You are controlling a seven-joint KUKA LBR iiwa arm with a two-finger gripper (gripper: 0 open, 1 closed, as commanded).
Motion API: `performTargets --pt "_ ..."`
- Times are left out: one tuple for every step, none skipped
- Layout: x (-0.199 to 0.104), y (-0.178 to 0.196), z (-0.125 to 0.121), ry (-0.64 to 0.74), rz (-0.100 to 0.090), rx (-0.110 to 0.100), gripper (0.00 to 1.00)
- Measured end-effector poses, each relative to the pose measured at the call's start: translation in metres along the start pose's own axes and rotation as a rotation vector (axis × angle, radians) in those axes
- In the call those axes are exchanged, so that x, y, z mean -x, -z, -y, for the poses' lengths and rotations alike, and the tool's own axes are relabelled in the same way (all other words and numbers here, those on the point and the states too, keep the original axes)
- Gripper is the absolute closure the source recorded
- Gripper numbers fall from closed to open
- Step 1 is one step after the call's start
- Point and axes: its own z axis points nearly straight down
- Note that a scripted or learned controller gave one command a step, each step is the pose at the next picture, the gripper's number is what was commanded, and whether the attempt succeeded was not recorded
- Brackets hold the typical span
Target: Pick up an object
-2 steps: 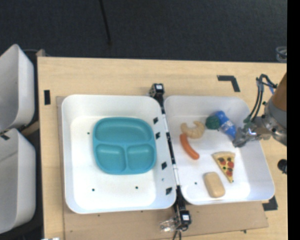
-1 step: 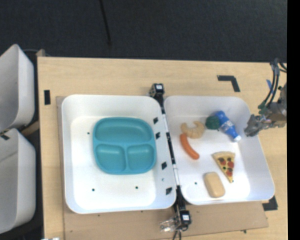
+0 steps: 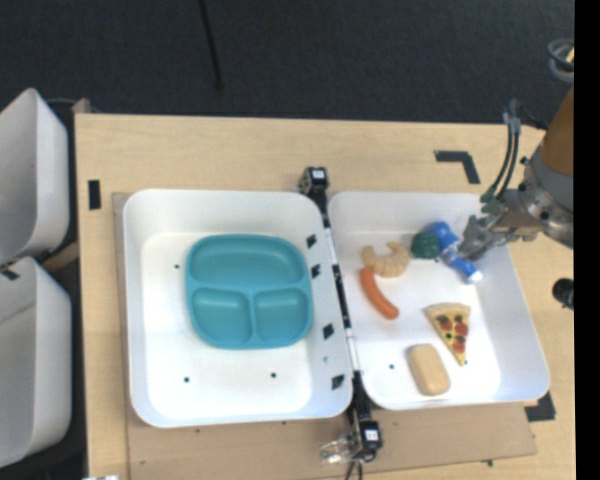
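Two shallow white bins sit side by side on the pale wooden desk (image 3: 230,148). The left bin (image 3: 150,388) carries one thing: a teal plate (image 3: 248,290) with three compartments, smooth and rounded at the corners, lying flat near the middle.

The right bin (image 3: 510,368) carries five small things. A blue-and-green toy (image 3: 436,239) lies toward 1 o'clock in the bin. Just at its 9 o'clock is a pale, lumpy beige piece (image 3: 387,259), curled in shape. Below that, an orange sausage-like piece (image 3: 379,294) lies at a slant, its upper end close to the beige piece. A wedge of toy pizza (image 3: 451,331), yellow with red spots, lies toward 4 o'clock from the sausage and apart from it. A tan, rounded oblong like a bread roll (image 3: 429,370) lies at 6 o'clock in the bin, just beside the pizza's point.

The end effector (image 3: 472,246) comes in from 3 o'clock and sits low at the right side of the blue-and-green toy, touching or nearly touching a small blue part there. Whether it is spread or pinching cannot be told. Cables run up behind the wrist.
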Motion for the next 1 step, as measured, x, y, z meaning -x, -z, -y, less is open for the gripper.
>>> performTargets --pt "-0.0506 0.0061 -0.0149 0.001 0.000 -0.001 1.00"
